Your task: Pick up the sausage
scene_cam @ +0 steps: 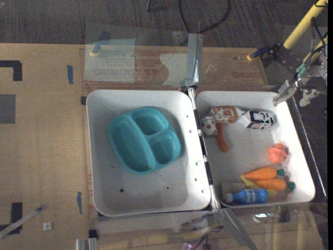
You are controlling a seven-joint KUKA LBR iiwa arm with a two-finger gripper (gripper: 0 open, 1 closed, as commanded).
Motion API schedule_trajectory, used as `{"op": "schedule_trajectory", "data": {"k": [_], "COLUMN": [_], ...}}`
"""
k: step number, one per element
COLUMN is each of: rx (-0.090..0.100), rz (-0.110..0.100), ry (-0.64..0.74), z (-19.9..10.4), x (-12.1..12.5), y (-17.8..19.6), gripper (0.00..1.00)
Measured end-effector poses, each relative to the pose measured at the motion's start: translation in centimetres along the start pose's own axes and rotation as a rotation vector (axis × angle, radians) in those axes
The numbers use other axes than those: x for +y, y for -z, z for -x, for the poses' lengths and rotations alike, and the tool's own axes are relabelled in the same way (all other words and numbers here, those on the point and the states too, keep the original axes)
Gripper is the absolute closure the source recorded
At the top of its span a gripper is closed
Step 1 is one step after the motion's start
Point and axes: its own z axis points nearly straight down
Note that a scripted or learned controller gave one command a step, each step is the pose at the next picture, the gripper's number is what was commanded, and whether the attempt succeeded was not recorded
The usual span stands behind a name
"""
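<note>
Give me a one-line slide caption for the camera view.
Sausage lies untouched in the right bin among toy groceries; gripper hovers at its upper-right corner.

Faint reversed lettering on the clear sheet [136,65], too blurred to read.

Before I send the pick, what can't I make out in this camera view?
- Pincer: small, at the right bin's top right corner; fingers not resolvable.
- Arm: cut off by the right edge.
- Sausage: its upper end meets the brown carton; contact unclear.
- Milk carton print: too small.
</note>
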Motion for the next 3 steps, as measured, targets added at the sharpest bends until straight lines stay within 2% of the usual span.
{"op": "schedule_trajectory", "data": {"k": [1, 2, 3], "rx": [0.000, -0.002, -0.002], "rz": [-0.001, 0.005, 0.008], "ry": [-0.052, 0.106, 0.194], "z": [0.9, -6.0, -10.7], "x": [-1.2, -1.5, -2.7], "y": [-1.2, -16.7, -17.2], "gripper": [0.00, 0.00, 0.00]}}
